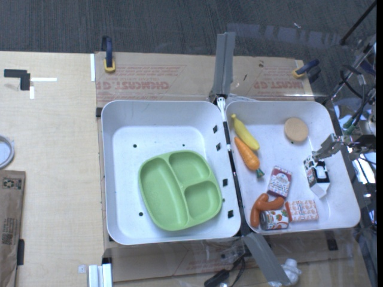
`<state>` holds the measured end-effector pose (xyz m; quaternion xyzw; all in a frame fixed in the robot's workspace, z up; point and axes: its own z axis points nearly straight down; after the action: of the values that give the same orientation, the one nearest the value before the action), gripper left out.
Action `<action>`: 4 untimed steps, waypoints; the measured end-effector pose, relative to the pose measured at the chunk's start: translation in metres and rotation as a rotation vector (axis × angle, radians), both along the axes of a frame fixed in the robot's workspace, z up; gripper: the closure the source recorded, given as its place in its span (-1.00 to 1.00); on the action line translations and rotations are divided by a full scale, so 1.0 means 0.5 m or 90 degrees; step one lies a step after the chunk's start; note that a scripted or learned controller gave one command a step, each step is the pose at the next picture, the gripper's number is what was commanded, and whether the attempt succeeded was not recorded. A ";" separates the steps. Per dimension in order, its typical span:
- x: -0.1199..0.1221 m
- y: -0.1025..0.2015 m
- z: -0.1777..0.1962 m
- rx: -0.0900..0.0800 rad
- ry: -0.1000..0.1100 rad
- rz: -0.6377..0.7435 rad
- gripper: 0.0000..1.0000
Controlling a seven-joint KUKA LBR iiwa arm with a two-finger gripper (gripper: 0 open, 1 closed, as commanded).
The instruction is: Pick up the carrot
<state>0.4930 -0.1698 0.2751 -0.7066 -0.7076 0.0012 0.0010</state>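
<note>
The carrot is lying in the right bin, touching a banana near the divider. The hand is being held well apart from it; its opening cannot be told. The banana could be grabbed by mistake. A sausage, can and packets are being kept there; a green tray is sitting in the left bin.

One fixed camera above the desk, looking down at a slant.

It stands far enough back to take in both white bins whole, the left bin and the right bin, with dark floor beyond the desk's far edge.
</note>
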 end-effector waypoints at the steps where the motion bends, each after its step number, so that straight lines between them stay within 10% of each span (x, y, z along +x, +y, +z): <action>1: 0.054 0.183 -0.153 0.001 -0.001 0.227 -1.00; 2: 0.133 0.119 -0.329 0.001 0.000 0.221 -1.00; 3: 0.173 0.135 -0.367 0.001 -0.003 0.556 -1.00; 4: 0.174 0.130 -0.348 -0.001 -0.004 0.551 1.00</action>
<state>0.5801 -0.1049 0.1013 -0.3446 -0.9387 -0.0003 -0.0024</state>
